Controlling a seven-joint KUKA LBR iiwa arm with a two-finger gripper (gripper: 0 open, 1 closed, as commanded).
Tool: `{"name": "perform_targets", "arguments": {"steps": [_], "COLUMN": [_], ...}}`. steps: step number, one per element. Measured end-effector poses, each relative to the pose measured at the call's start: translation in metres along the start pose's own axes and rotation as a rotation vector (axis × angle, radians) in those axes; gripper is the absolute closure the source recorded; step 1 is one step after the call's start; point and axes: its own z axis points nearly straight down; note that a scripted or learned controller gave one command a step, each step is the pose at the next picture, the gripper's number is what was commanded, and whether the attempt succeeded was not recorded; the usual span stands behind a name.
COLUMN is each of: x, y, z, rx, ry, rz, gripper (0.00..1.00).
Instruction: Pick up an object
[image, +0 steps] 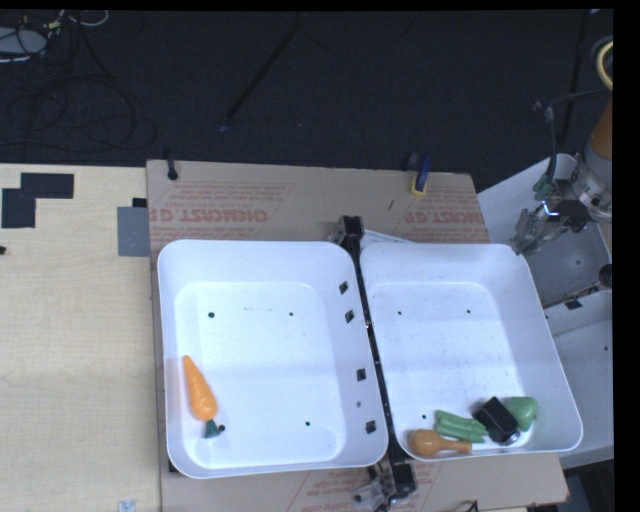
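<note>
Two bins: white, shallow, side by side on a brown cardboard sheet (300, 200) with red print, seen from the one overhead camera.
Left bin (170, 330): holds a toy carrot (199, 390) near its front left corner, orange with a small green top, lying along the left wall.
Right bin (545, 330): holds a cluster at its front right corner.
Cluster: a green pod (460, 426), a black block (497, 419), a green lump (522, 409) and an orange-brown gourd (435, 443); the block lies against the pod and the lump, the gourd sits just in front of the pod by the front wall.
Divider: a black strip (362, 350) with clips runs between the bins.
Bench: pale wood (70, 350) to the left of the cardboard, with dark grey and black patches (130, 230) on it.
Room: dark floor (300, 80) behind the bench, with cables across it.
Clamp: a blue and yellow one (421, 172) on the cardboard's far edge.
Arm: at the right edge, grey with an orange band (604, 128), above a grey plate beside the right bin.
Gripper (535, 228): just outside the right bin's far right corner, well apart from the cluster and the carrot; nothing seen in its grasp, and whether it is spread or closed I cannot tell.
</note>
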Motion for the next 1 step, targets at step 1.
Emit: {"name": "perform_targets", "arguments": {"steps": [1], "x": [0.0537], "y": [0.0063], "z": [-0.0409], "rx": [-0.007], "ry": [0.002], "rz": [-0.007], "gripper": [1.00]}}
